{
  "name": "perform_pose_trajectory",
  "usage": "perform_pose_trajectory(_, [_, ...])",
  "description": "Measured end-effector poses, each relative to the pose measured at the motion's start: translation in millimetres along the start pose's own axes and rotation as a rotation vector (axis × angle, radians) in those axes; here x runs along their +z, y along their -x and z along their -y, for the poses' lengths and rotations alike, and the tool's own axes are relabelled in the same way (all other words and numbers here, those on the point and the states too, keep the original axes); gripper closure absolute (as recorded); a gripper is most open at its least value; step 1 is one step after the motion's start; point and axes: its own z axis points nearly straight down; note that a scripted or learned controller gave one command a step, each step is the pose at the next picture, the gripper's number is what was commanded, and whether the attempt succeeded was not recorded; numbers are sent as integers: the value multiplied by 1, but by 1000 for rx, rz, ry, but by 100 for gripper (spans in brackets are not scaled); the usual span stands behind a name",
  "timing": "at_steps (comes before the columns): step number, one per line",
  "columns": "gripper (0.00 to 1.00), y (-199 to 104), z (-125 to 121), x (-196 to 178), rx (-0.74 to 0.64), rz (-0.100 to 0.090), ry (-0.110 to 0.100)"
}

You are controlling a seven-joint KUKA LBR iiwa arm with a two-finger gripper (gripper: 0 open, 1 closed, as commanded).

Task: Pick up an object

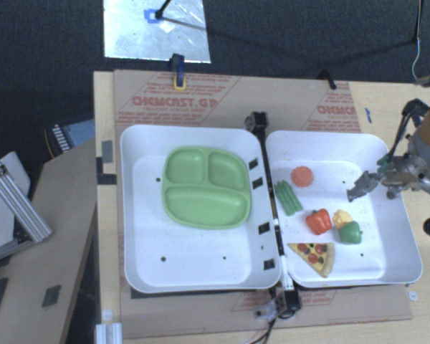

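The hand (361,187) hangs over the right white bin (398,264) at the right of the frame, and I cannot tell how open it is. Below it lie smooth plastic foods (a round tomato (302,175), a ridged green vegetable (288,197), a red pepper (318,221), a green pepper (350,232), a triangular pizza slice (313,254)). The left bin (140,264) holds a glossy green divided plate (204,186), on a cardboard-covered worktop (222,102).

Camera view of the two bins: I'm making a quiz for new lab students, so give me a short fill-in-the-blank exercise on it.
1. The green divided plate lies in the ____ bin.
2. The pizza slice lies in the right bin, nearest its ____ edge.
3. The gripper hangs above the ____ bin.
4. The red pepper lies just below the ____ tomato.

Missing words: left; front; right; red
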Motion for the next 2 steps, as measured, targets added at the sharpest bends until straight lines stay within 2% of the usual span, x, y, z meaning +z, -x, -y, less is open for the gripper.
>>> perform_pose_trajectory(1, [0,0,-3,-6,-3,3,11])
perform_pose_trajectory(2, [0,-7,2,54,-2,1,6])
